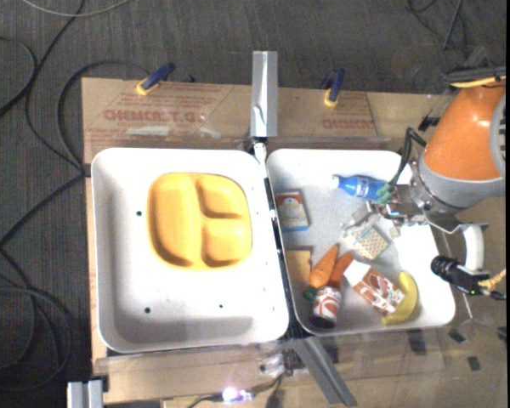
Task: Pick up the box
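You have the arm (463,143) coming in from the right of the frame, its orange band over the right bin's (425,313) upper right corner, and the pincer (376,221) reaching down toward the middle of that bin. It sits right over a small patterned packet (371,242), and there the metal parts and the packet run together, so you cannot tell whether the pincer is spread or pressed together, or whether anything is caught in it.

The box (292,210) you are after, judging by its shape, is the small flat carton with the blue and red face; it lies near the bin's left wall, well apart from the pincer, so the arm looks badly placed for it. A second carton (376,290), red and white, lies lower right, touching a banana (405,300).

Also in the right bin are a blue bottle (357,184) at the top, a carrot (325,266) in the middle, and a can (325,304) just below the carrot by the front wall.

The left bin (119,304) holds a yellow divided tray (201,219), set toward its upper middle. Both bins rest side by side on the table (195,113), on a cardboard sheet held with clamps (155,78) at the top.
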`<state>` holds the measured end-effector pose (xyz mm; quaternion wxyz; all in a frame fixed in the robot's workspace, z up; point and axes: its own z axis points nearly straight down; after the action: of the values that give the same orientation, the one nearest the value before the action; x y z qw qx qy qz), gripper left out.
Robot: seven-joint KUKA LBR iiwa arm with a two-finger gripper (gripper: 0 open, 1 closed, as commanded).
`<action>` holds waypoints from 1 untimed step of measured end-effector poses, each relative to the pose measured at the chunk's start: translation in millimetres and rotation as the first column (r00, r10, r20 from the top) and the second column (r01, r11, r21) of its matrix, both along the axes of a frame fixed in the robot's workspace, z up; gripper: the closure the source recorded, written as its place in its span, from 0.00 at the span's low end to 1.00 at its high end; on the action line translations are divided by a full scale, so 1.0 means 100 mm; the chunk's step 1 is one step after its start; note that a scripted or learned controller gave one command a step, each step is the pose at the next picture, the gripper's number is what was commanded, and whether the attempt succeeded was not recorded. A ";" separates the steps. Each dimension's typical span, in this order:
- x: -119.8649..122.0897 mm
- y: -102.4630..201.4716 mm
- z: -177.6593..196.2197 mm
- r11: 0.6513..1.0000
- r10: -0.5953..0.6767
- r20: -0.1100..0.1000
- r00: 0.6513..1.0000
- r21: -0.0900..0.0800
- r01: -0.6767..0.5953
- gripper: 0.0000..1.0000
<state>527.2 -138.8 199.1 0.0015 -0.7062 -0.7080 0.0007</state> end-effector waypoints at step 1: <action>0.34 -0.48 -1.10 0.996 0.088 0.015 0.996 -0.006 -0.088 0.00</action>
<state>561.0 -186.9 89.1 -0.0057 -0.6744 -0.7383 -0.0027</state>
